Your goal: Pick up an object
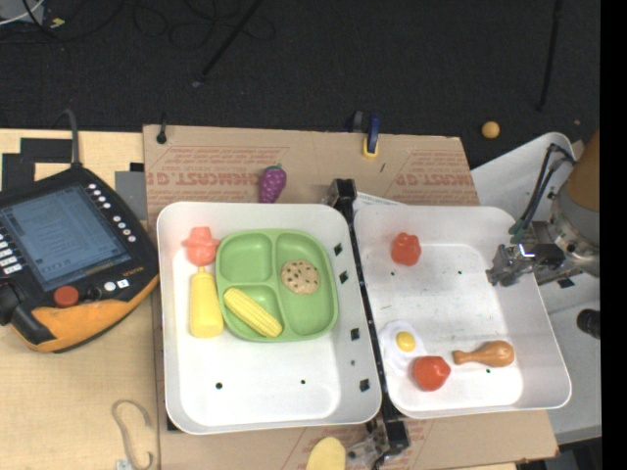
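Gripper (509,262) hovers above right bin's (549,380) right side.

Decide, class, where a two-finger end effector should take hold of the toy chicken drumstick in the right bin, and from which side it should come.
Grip the drumstick across its thin bone end, which points left toward the red tomato. Come straight down from above: it lies flat on the right bin floor, its long axis running left to right, so closing across the narrow shaft probably holds better than across the rounded meaty end.
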